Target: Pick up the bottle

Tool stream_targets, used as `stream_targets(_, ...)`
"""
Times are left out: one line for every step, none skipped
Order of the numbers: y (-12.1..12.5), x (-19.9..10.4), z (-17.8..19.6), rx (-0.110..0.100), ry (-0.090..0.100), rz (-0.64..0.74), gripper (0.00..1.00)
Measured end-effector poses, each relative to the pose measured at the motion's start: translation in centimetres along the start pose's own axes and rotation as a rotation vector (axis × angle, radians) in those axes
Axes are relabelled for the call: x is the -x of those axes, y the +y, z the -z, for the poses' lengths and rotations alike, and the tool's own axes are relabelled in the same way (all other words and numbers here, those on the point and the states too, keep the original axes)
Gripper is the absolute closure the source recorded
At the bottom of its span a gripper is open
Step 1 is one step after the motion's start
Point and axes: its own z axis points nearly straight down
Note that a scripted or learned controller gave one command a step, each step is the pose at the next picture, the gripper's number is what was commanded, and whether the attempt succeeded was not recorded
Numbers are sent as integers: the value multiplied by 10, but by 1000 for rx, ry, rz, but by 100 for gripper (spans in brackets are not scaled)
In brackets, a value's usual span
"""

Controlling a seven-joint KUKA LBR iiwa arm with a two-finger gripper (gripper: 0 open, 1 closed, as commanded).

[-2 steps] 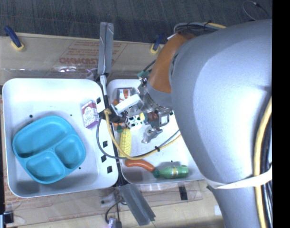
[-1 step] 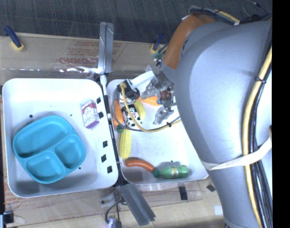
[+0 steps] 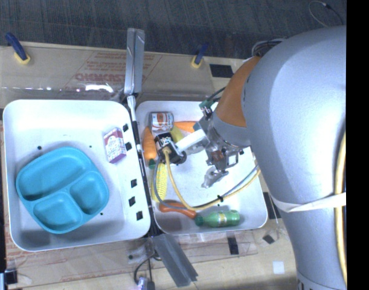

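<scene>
Camera view: looks down at a slant on two white bins side by side, near edge at the bottom
Bottle: green, lying on its side at the near edge of the right bin, cap end toward the left, nothing gripping it
Carrot: thin orange piece just left of the bottle, close to or touching its cap end
Cable: yellow, curving across the right bin floor just above the bottle and carrot
Plate: blue, three compartments, in the near left part of the left bin
Corn: yellow cob along the left wall of the right bin, farther in than the carrot
Gripper: hanging over the middle of the right bin, apart from the bottle; whether the fingers are spread or closed cannot be told, and nothing is seen between them
Arm: large grey body with an orange band, entering from the right and covering that side of the bin
Small box: red and white, on the left bin floor near the divider
Can: at the far end of the right bin, with orange items beside it
</scene>
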Motion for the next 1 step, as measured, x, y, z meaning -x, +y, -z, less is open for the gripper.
stream_targets(66,-59,111,1,5,19,0)
